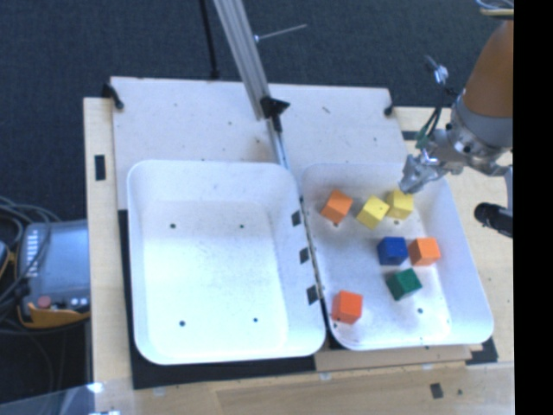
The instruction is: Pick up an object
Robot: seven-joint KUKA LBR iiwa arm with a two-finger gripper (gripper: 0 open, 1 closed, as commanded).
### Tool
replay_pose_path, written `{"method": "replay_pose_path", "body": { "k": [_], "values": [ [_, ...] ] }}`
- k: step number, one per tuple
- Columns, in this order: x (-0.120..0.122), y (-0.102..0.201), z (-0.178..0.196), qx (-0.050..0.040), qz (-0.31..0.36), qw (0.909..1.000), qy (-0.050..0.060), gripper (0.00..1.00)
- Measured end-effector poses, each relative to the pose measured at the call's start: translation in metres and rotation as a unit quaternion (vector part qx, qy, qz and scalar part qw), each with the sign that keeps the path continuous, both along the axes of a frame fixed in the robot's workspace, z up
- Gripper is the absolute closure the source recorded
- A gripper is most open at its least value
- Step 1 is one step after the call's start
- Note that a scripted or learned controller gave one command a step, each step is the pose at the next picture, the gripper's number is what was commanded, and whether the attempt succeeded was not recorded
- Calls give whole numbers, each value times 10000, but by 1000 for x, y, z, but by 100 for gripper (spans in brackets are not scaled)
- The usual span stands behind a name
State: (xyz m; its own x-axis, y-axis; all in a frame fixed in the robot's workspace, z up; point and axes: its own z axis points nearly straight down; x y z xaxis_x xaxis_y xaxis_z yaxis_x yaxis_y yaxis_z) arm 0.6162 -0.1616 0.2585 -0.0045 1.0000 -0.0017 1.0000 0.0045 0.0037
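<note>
Six blocks lie in the right bin (458,318); my gripper (413,181) sits just above the yellow block (399,203) at the bin's upper edge, grip state indeterminate, so I should descend vertically, centred, avoiding its yellow neighbour (373,212).

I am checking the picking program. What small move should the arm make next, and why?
Probably a short descent: the pincer hovers just above the yellow cube at the right bin's far side, with nothing visibly between its fingers.
</note>
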Motion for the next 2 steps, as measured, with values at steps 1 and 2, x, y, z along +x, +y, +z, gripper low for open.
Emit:
{"method": "replay_pose_path", "body": {
  "k": [1,2],
  "values": [
    [-13,52,7,12,8,10000,15,100],
    [-28,104,8,11,-8,10000,17,100]
  ]
}}
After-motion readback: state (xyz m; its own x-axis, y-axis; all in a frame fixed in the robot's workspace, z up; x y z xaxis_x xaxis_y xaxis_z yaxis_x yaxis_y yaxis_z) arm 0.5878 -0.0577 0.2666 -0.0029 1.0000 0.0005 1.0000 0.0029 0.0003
